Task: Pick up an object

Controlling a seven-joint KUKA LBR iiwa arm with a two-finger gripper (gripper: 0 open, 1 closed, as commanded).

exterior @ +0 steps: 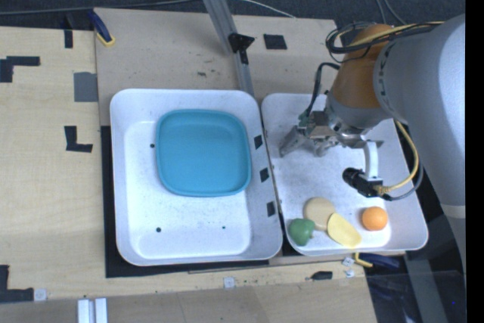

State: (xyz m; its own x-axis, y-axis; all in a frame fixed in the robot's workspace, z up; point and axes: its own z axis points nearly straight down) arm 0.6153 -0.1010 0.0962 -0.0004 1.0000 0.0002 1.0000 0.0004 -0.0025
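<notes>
In the right bin (pixel 296 178), several small objects lie along the near edge: a green piece (pixel 301 230), a cream round piece (pixel 320 209), a yellow piece (pixel 342 231) and an orange ball (pixel 374 218). My gripper (pixel 305 141) hangs over the far part of this bin, well above the objects and apart from them. Its grey fingers (pixel 290 143) are spread, with nothing between them. The orange-banded wrist (pixel 355 87) rises behind it.
The left bin (pixel 136 185) holds a blue square plate (pixel 203 151). A grey metal pole (pixel 219 7) slants down to the bins' far edge. Cables (pixel 393 189) loop from the wrist over the right bin's right side.
</notes>
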